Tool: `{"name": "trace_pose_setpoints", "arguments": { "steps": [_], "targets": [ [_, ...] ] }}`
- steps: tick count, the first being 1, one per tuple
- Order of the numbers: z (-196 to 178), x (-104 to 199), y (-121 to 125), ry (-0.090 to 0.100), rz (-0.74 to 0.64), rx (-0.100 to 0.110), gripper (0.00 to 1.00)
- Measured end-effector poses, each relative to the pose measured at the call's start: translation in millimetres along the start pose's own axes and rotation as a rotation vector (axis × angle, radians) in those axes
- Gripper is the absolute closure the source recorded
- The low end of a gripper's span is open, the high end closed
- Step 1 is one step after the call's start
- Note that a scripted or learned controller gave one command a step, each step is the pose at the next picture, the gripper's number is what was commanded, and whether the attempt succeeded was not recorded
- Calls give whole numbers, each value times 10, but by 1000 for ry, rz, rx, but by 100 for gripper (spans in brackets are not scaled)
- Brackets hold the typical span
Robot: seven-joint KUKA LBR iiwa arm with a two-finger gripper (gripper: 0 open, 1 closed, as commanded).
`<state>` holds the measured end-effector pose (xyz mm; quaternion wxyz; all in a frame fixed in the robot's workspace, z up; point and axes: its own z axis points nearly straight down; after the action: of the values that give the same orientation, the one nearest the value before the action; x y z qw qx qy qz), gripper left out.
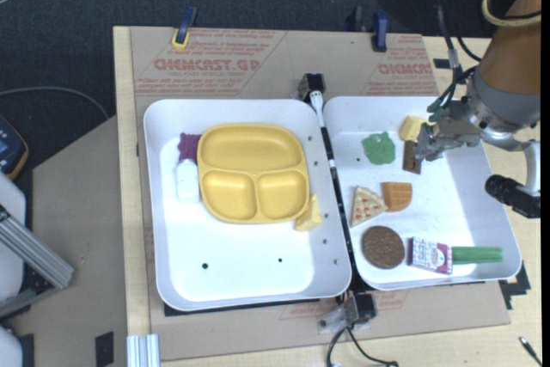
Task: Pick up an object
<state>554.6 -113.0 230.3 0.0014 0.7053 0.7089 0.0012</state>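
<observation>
The right bin [481, 193] holds a green leafy piece [378, 148], a pale yellow chunk [411, 129], a pizza slice [368, 204], an orange toast square [397, 195], a round brown patty [382, 246], a pink-and-white packet [429, 255] and a green stick [477, 253]. My gripper [418, 152] hangs low over the upper middle of this bin, just right of the green piece and directly below the yellow chunk. A dark brown shape at its tip may be part of the gripper or a small object.
The left bin [249, 279] carries a yellow divided plate [253, 172], with a purple item [188, 145] and a white item [186, 181] at its left and a yellow scrap [308, 217] at its lower right. Clamps [181, 32] sit on the board's far edge.
</observation>
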Motion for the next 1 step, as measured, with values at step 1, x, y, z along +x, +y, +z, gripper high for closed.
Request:
{"name": "trace_pose_setpoints", "arguments": {
  "steps": [1],
  "targets": [
    [-85,486,243,1,-2,-1,100]
  ]
}}
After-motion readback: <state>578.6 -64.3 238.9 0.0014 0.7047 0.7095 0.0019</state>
